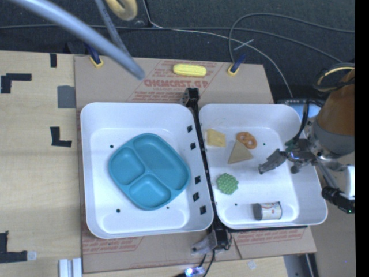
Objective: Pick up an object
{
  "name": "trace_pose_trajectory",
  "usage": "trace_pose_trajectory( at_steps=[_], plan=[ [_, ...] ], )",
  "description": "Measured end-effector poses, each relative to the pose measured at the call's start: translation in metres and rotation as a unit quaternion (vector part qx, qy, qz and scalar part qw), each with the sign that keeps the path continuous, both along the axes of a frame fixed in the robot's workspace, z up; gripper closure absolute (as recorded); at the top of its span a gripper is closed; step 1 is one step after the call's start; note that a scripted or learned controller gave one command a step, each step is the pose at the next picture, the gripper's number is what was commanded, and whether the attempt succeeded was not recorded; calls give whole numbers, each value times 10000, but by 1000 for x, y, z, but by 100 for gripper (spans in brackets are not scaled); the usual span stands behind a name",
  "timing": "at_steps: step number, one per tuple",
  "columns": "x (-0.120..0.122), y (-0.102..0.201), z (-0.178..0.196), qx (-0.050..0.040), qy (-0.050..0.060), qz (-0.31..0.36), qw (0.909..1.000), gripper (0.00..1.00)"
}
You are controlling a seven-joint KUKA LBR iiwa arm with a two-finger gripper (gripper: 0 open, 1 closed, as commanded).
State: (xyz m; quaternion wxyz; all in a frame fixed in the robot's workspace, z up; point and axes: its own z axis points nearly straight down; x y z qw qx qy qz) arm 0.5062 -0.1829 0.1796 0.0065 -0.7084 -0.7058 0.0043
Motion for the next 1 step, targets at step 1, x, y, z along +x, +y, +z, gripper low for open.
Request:
trace_pose_trajectory(
  at_steps=[1],
  plan=[
    [3,1,7,-14,-68,23,10000,0]
  ],
)
